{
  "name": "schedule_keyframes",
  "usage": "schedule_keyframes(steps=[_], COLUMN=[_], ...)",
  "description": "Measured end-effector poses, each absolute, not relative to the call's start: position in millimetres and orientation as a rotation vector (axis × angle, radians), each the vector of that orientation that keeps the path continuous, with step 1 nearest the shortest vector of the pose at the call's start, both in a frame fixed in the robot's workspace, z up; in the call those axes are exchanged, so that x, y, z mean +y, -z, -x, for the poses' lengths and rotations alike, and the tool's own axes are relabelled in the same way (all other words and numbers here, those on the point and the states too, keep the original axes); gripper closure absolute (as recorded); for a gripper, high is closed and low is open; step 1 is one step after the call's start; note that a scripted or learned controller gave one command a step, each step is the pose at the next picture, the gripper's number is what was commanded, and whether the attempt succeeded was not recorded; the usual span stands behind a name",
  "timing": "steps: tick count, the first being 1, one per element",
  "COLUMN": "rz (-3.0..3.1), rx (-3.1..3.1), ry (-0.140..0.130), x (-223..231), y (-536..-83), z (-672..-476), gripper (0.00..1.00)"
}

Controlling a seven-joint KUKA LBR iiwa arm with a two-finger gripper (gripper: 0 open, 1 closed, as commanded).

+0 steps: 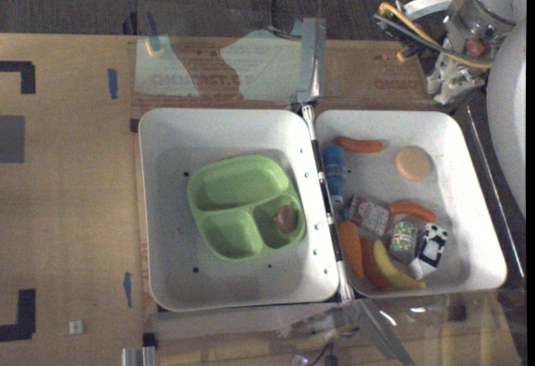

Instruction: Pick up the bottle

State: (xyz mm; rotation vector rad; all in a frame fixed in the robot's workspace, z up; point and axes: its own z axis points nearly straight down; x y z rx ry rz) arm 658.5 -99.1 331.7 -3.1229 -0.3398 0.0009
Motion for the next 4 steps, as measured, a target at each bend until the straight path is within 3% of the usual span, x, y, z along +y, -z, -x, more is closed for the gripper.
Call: schedule_keyframes(steps=[1, 2, 3, 4], rz=[3.107, 3.103, 3.113, 3.110], rx=[-0.462, -0.482, -0.399, -0.442], ry=[-0.003, -0.006, -0.007, -0.001], x=[-164, -156, -224, -222], y=[-333, -343, -178, -309], z=[-658.9, -661.0, -640.0, -653.9], gripper=[1.00, 1.00, 1.00, 1.00])
